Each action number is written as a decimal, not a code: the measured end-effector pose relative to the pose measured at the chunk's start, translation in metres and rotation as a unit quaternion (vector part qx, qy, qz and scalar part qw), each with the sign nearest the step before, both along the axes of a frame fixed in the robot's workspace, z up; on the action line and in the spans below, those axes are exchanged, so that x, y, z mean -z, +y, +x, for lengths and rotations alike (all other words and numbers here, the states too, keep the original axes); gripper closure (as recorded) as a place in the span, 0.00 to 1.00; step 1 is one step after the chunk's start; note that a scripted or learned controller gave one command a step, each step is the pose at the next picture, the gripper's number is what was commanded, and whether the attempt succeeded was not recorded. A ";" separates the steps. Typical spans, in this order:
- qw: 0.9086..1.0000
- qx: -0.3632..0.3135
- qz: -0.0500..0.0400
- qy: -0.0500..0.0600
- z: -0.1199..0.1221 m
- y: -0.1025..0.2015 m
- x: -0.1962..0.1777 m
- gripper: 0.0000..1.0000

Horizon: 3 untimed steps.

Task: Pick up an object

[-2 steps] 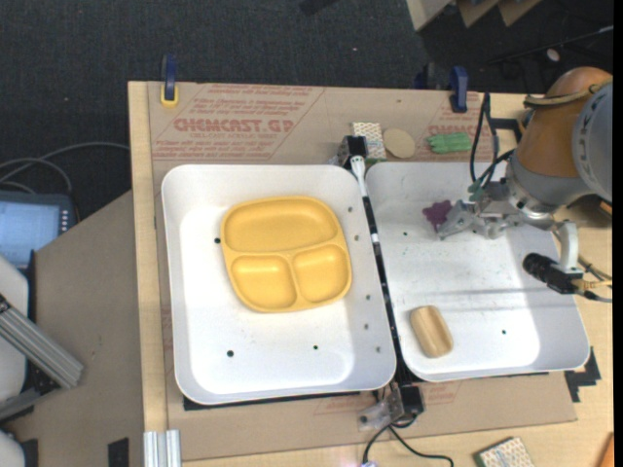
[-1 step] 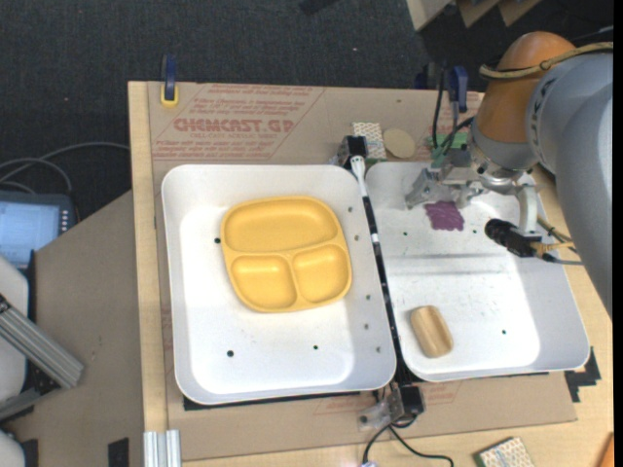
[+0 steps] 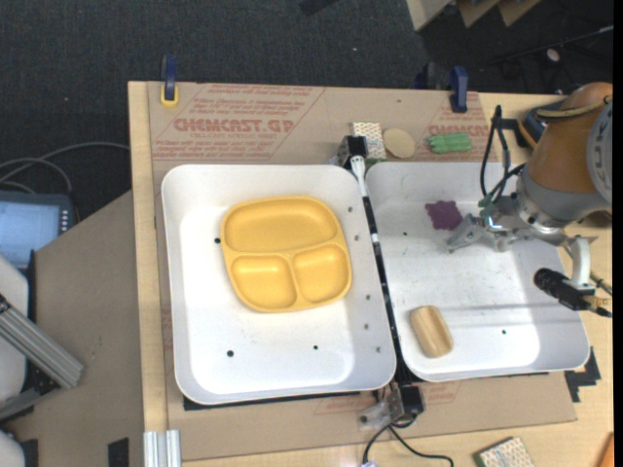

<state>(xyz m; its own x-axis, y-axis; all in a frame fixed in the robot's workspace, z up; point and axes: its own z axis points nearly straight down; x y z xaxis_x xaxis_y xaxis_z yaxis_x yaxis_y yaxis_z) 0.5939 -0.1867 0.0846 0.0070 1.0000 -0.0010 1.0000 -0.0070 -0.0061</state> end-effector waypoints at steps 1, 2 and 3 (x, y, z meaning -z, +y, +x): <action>1.000 -0.006 0.001 -0.006 0.054 0.055 -0.001 0.00; 1.000 -0.005 -0.001 -0.011 0.055 0.051 -0.017 1.00; 1.000 -0.002 -0.001 -0.007 0.003 0.032 -0.102 1.00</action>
